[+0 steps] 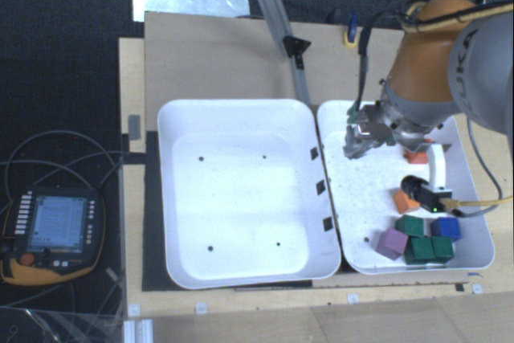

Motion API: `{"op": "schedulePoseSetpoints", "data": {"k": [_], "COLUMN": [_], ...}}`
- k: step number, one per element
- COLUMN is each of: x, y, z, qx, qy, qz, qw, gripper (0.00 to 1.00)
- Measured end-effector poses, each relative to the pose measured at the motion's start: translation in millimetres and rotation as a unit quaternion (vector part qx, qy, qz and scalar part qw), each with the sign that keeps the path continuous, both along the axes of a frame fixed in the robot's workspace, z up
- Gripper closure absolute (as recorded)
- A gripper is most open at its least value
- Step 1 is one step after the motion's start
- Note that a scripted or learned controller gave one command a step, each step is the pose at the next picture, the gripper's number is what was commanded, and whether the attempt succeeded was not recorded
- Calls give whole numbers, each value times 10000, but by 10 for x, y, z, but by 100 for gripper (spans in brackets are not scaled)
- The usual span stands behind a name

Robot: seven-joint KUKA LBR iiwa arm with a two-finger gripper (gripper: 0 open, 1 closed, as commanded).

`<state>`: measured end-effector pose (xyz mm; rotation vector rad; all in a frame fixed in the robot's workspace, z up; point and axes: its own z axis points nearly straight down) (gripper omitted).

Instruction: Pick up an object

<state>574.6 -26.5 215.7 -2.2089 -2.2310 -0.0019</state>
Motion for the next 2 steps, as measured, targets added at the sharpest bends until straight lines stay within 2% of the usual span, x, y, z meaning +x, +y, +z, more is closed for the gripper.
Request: {"op": "schedulePoseSetpoints", "data": {"k": [2], "x": [-371], "y": [1092], "z": [27], "qx": [9], "qy": [-5], "qz": [10], "qw": [10000], "gripper": [100]}}
